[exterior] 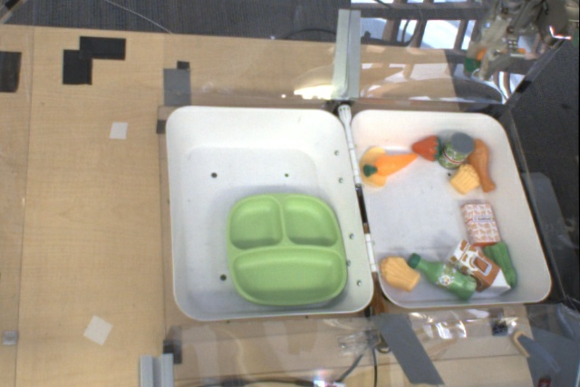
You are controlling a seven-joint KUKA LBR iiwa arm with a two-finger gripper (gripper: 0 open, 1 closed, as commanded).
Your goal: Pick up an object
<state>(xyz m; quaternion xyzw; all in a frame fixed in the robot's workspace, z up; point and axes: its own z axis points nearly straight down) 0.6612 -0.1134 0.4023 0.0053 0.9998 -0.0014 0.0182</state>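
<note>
Toy food (pixel 453 195) waiting in right bin (pixel 412 204)
Gripper (pixel 507 36) hovers beyond the bin's far corner, well apart from the toy carrot (pixel 390 165); finger state cannot be told; nothing grasped yet.

**Toy food scattered in the right bin**

At the back: orange carrot (pixel 395 165) lying flat, tip toward a red piece (pixel 426 147), next to a grey-lidded can (pixel 456 150), a yellow corn piece (pixel 465 180) and an orange-brown piece (pixel 481 165). Further forward: pink-and-white packet (pixel 479 222), brown carton (pixel 473 263). At the front: green bottle (pixel 443 275) on its side, touching a yellow lump (pixel 400 273).
</note>
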